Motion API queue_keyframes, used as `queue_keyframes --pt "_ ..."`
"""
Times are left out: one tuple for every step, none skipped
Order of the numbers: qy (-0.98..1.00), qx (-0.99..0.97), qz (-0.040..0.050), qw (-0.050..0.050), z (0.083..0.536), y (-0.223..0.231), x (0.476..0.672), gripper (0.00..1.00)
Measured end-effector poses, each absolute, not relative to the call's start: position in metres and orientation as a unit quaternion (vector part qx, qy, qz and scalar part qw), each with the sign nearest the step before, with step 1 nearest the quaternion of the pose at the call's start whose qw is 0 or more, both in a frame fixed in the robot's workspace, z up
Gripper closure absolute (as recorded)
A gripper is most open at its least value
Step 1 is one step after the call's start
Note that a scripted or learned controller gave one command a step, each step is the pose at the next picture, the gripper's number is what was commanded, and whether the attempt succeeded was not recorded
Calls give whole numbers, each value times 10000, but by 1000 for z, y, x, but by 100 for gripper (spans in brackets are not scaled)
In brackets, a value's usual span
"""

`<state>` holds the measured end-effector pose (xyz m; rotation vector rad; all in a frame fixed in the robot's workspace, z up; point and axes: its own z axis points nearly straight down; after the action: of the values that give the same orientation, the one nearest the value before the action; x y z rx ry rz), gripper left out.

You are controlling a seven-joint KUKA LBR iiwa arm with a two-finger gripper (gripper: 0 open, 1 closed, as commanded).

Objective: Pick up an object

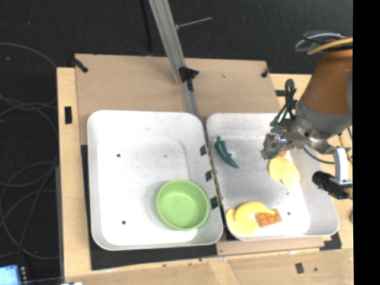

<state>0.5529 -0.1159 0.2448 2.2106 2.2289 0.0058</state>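
The counter (136, 82) carries two shallow white bins side by side, filling most of its middle. The left bin (130, 141) holds a green bowl (183, 203) near its front right corner, upright and well apart from everything else. The right bin (243, 135) holds the rest. The grey arm (329, 94), with its orange band, reaches over the right bin's right edge and ends in the end effector (274, 147), which sits low above the bin's right half. Whether its jaws are apart or together I cannot tell; they are too dark and small against the wrist.

The likeliest target is the pale yellow round object (284, 171), which lies just beside the end effector, toward the front edge of the bin and slightly to the right of it, possibly touching its tip. It looks roughly round, with no clear long axis. A yellow object (246, 214) with an orange piece (268, 218) on it rests at the bin's front edge. A small teal object (225, 151) lies near the bin's left edge, its long axis running diagonally from back left to front right.
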Motion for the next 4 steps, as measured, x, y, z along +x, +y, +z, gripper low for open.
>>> queue_keyframes --pt "7099 7043 13 -3 248 -61 554 100" --pt "7101 7041 15 2 257 -10 569 100" --pt "7096 7046 9 1 257 32 581 100" --pt "7098 7044 12 -1 261 80 593 100"
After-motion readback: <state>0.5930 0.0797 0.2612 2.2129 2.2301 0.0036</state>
